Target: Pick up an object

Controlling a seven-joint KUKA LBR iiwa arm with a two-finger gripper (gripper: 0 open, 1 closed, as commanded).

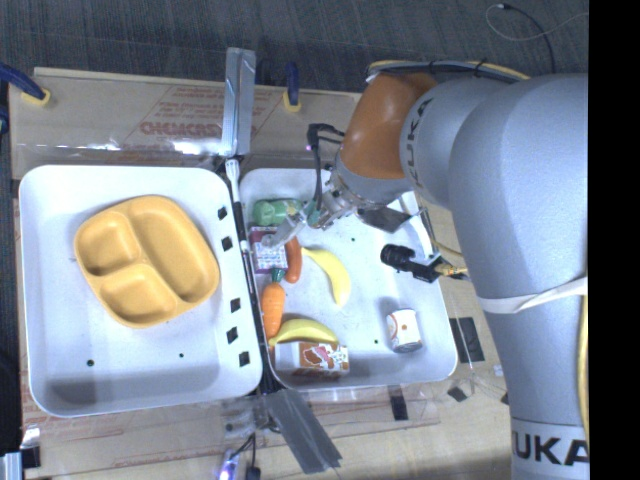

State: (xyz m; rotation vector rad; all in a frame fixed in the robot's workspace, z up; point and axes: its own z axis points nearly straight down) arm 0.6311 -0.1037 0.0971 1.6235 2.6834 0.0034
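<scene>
Camera view: gripper [325, 208] sits low at 11 o'clock in the right bin [370, 293], arm [500, 198] coming in from 3 o'clock. Can't tell if it is wide, narrow or holding anything; the wrist covers it.

Pick candidates, all in the right bin:
- green item [270, 211] at 10 o'clock, just beside the gripper, possibly touching
- dark packet [265, 250] at 9 o'clock, against the wall
- short carrot [293, 260] just beside the packet
- long carrot [272, 308] at 8 o'clock
- banana [333, 273] near centre
- second banana [305, 330] at 7 o'clock, lying on the carton [320, 359]
- can [403, 330] at 4 o'clock, apart from the rest

Left bin [40, 298]: yellow divided plate [147, 258], near centre.

Surface: both bins sit on a tan board [130, 98] with red print, with blue clamps [30, 83] at its 12 o'clock edge. Dark grey carpet [150, 8] beyond, with a thin cable [525, 18] loose on it at 1 o'clock.
</scene>
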